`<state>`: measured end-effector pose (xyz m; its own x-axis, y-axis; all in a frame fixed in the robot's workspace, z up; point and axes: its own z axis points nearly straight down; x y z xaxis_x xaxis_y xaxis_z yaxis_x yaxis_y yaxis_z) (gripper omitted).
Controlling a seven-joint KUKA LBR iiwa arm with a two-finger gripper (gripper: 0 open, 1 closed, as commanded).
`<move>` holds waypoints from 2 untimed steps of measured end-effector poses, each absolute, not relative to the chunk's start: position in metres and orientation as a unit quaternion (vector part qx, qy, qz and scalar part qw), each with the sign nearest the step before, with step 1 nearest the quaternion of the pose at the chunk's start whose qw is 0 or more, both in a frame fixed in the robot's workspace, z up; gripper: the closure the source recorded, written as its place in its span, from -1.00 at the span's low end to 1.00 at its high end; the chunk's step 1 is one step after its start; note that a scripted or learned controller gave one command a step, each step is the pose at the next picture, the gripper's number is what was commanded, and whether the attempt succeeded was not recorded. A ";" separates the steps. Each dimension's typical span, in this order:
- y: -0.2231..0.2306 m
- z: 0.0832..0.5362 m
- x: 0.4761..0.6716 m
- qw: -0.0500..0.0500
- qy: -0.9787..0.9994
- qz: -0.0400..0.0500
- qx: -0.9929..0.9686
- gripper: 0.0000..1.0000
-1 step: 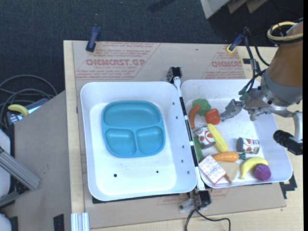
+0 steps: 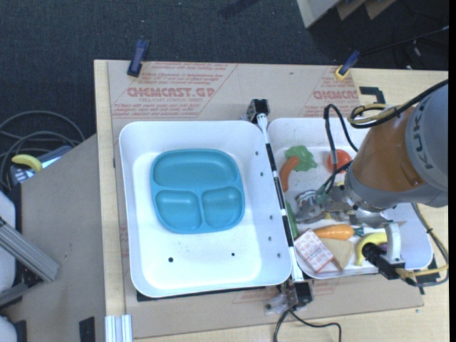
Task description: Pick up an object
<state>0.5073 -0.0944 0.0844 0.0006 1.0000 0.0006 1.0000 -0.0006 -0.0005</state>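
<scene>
So there are two shallow white plastic bins side by side on the bench [image 2: 178, 95], which is covered with brown printed cardboard. The left white bin [image 2: 142, 262], sitting centre-left in the frame, has a teal three-compartment plastic plate [image 2: 197, 190] in its upper middle.

The right white bin [image 2: 303, 128] is where all the small stuff lives. Near its top left there's a green leafy toy vegetable [image 2: 302, 156] with an orange curved toy pepper [image 2: 288, 171] right beside it on the left. A red round toy piece [image 2: 338, 159] peeks out next to the arm, partly hidden. Along the bottom edge: a pink-and-white checked packet [image 2: 313, 252], a pale wedge [image 2: 344, 254] touching it, an orange toy carrot [image 2: 335, 231] just above those, and a yellow toy banana [image 2: 370, 242] to the right.

The grey arm with the orange band [image 2: 395, 159] comes in from the right edge, and the metal claw [image 2: 311, 204] is down in the middle of the right bin, just above the carrot. The claw is kind of a blurry grey tangle, so I honestly can't tell how it's set or whether it's got anything.
</scene>
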 end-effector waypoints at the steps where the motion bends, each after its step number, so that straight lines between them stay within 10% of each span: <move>1: -0.094 0.094 0.508 -0.001 -0.707 -0.001 -0.708 1.00; 2: -0.026 0.185 0.526 0.000 -0.708 -0.001 -0.707 1.00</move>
